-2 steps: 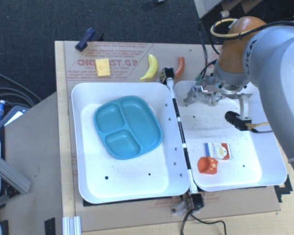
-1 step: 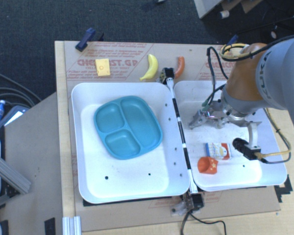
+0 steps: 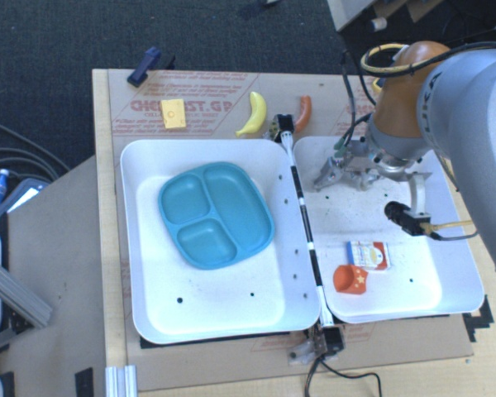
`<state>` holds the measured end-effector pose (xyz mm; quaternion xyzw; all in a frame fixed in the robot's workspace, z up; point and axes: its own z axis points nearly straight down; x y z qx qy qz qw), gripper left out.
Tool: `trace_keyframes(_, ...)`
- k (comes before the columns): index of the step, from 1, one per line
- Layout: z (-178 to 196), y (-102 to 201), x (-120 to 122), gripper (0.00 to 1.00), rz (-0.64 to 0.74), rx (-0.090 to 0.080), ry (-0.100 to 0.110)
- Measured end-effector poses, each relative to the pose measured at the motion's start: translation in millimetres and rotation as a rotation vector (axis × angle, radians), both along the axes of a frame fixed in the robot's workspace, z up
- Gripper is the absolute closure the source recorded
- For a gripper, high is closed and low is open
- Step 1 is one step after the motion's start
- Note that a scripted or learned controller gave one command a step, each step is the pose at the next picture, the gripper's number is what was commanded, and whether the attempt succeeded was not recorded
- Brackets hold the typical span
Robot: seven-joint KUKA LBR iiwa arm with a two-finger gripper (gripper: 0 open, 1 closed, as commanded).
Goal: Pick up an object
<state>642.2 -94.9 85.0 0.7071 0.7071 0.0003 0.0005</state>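
Two white bins sit side by side on the surface [image 3: 207, 96]. The left bin [image 3: 149, 292] holds one thing, a blue divided plate [image 3: 215, 213], lying flat near its middle with three compartments, all bare.

The right bin [image 3: 417, 292] holds two small things near its front – a white carton [image 3: 369, 255] with red and blue print, and just beside it, toward the front left, an orange-red piece [image 3: 350, 279] with yellow marks. The two lie close; whether they touch cannot be told.

The arm [image 3: 471, 139] reaches in over the right bin's back half. Its jaws stand spread at the bin's back left part, low over bare floor, with nothing between them – well apart from the carton and the orange-red piece.

Behind the bins, on the surface, lie a yellow tile [image 3: 174, 115], a banana [image 3: 252, 114] and an orange stick [image 3: 302, 112]. A blue thing [image 3: 144, 67] rests at the surface's back edge.
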Motion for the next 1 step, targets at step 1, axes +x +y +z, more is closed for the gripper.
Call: trace_keyframes(1,0.0,0.7,24.7,0.0,0.0,-0.001,-0.001)
